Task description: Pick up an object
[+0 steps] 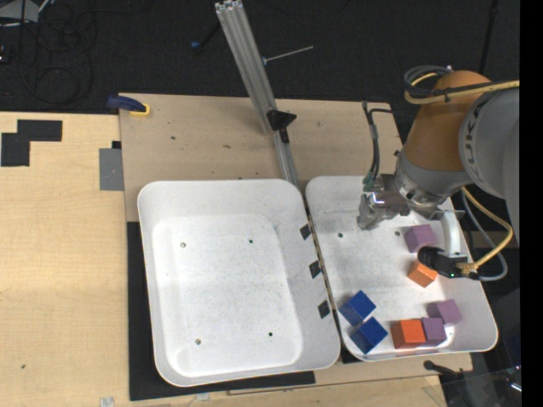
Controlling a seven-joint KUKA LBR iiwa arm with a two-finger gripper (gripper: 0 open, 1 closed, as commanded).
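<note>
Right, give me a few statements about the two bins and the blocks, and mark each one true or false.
1. All the blocks lie in the right bin. True.
2. Two blue blocks sit near the right bin's front edge. True.
3. The end effector hangs over the left bin. False: it is over the right bin's back part.
4. An orange block lies beside a purple block at the front. True.
5. There is a green block. False: blue, orange and purple.

Grey arm [501, 142], orange band [437, 130], looping cables, metallic claw [371, 214]
</note>
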